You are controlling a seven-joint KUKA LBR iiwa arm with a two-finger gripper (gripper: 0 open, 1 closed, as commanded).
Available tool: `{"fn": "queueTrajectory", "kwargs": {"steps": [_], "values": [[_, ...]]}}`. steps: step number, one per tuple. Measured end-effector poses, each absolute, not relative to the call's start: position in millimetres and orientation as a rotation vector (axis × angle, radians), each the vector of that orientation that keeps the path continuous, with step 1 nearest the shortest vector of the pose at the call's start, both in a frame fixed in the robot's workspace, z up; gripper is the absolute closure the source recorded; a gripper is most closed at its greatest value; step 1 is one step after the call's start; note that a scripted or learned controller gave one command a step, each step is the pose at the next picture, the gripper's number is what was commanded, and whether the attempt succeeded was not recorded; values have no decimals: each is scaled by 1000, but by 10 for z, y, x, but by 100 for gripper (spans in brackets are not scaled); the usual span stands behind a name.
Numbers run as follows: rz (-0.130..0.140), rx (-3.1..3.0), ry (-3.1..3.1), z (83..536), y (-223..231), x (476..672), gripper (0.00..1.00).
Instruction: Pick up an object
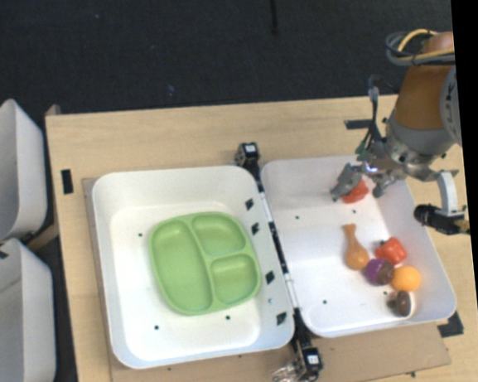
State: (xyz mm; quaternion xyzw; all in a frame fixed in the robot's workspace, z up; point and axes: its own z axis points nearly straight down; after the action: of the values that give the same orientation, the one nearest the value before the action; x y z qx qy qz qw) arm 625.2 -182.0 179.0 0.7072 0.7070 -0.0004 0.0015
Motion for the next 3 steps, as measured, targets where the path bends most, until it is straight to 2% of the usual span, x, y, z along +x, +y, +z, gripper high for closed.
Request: {"fn": "queueTrajectory", "kwargs": {"steps": [1, 2, 3], "values": [[-3, 2223, 2218, 1233, -1777, 6178, 0], [2, 2223, 2213, 1363, -1789, 6190, 100], [3, 2227, 2210, 1842, -1788, 6113, 100]]}}
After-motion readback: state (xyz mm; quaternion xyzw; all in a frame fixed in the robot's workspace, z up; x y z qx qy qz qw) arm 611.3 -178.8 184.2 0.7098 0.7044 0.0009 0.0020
